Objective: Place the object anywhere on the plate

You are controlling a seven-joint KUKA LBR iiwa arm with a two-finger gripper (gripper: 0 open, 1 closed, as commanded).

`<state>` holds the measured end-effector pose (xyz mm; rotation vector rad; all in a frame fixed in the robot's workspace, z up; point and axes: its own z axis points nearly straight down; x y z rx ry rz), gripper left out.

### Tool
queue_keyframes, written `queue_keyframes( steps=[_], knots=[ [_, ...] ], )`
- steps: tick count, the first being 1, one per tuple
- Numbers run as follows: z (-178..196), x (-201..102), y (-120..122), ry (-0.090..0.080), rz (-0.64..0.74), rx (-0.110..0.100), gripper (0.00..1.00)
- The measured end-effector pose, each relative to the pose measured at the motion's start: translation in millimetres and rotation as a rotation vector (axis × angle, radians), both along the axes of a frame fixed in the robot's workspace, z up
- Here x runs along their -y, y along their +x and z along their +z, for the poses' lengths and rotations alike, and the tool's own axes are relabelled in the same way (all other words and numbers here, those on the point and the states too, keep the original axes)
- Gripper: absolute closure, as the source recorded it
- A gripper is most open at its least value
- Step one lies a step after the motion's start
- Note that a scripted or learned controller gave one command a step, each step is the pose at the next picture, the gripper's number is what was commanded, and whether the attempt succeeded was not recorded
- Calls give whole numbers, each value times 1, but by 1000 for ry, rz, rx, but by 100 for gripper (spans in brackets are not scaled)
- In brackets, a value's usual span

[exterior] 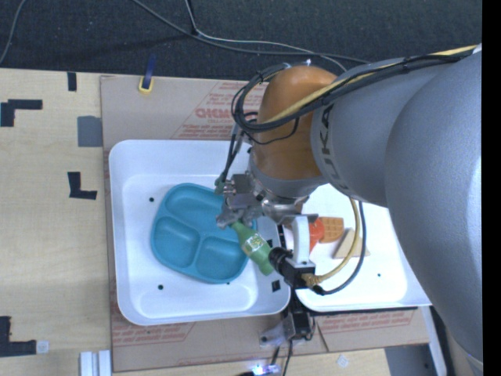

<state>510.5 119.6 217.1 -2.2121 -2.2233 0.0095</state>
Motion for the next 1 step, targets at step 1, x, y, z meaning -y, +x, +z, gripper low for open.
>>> queue_keyframes(
  steps=[1],
  knots=[
    [1, 1, 1, 0, -2, 3, 0]
  ],
)
